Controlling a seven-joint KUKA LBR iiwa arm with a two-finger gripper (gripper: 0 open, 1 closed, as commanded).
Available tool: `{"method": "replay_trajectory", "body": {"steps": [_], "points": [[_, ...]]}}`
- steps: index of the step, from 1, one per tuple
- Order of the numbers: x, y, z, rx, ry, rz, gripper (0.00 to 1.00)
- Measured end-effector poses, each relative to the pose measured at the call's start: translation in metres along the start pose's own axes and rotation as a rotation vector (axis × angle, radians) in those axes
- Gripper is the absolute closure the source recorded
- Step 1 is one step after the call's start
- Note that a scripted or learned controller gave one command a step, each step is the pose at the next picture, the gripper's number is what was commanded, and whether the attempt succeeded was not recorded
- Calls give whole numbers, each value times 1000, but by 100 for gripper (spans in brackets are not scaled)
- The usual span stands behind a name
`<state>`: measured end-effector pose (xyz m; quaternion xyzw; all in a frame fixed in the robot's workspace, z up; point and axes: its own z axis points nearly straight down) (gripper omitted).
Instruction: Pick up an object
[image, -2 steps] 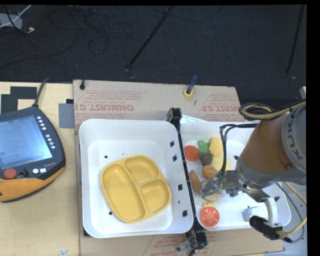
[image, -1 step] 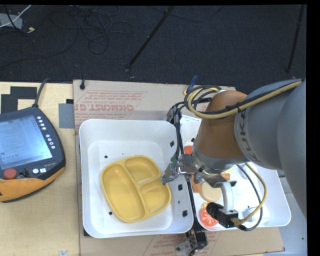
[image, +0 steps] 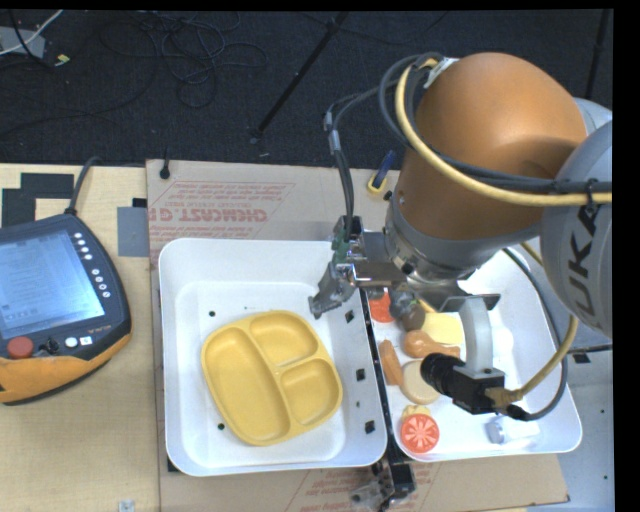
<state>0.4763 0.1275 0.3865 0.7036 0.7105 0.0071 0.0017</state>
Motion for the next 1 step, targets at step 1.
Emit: {"method": "replay_trajectory", "body": {"steps": [1], "points": [[-2,-1,-1,19,-10,0,100]]}}
